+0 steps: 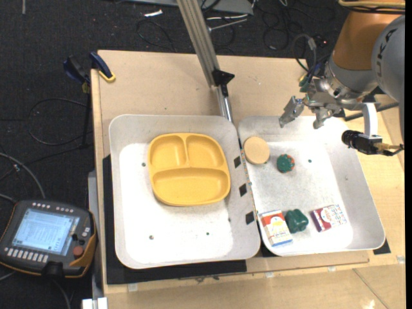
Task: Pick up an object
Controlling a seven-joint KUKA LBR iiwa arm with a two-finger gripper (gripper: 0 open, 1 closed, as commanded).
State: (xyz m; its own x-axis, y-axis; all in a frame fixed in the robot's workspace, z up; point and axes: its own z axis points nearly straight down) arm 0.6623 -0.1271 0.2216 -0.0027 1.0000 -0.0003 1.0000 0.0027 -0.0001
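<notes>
My gripper point(304, 116) hangs above the far edge of the right bin point(351, 172), fingers spread open with nothing between them. Below it in that bin lie a tan round disc point(256, 150) near the left wall and a small green object with a red spot point(285, 163) beside it. Along the bin's near side sit an orange and white carton point(277, 228), a dark green block point(297, 220) and a red and white packet point(328, 217). All objects are apart from the gripper.
The left bin point(129, 237) holds a yellow divided plate point(188, 168). A slanted metal pole point(201, 37) rises from between the bins at the back. A teach pendant point(45, 237) lies left of the bench. A blue and yellow clamp point(93, 66) sits at the bench's far left corner.
</notes>
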